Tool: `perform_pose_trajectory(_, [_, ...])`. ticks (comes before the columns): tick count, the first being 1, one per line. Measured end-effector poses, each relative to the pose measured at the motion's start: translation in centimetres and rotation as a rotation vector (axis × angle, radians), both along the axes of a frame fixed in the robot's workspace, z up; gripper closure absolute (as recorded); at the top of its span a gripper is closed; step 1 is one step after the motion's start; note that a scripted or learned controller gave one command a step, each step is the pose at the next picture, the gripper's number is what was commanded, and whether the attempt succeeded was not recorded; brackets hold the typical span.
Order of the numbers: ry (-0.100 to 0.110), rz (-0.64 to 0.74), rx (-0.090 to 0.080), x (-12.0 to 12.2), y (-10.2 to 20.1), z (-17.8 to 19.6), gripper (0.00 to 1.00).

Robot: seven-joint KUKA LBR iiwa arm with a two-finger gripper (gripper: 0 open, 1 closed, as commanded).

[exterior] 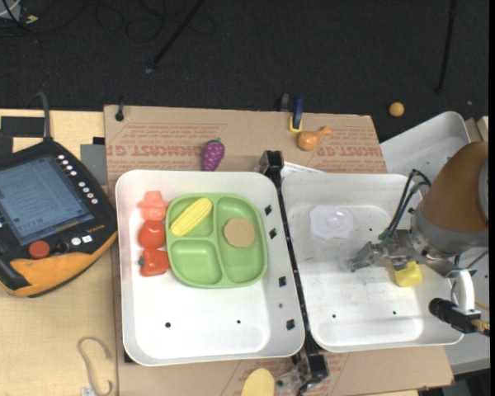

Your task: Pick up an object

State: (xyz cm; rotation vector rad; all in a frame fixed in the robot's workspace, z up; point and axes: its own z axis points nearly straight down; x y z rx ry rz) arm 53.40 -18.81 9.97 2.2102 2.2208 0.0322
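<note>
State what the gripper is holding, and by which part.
It cannot be told: the gripper sits low in the right bin, next to a yellow block.

Single fixed camera above bench point(49, 320) — slanted downward, moderate distance — both bins point(200, 337) framed.

Bare floor point(355, 316) beside yellow block point(407, 275)
</note>
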Motion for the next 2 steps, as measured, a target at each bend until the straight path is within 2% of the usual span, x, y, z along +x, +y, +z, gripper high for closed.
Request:
perform_pose_trajectory(1, [0.021,-0.004,0.000,-0.8,-0.1,-0.2,1.00])
perform_pose_trajectory(2, [0.019,-0.006,-0.009,-0.8,-0.3,6.1,1.00])
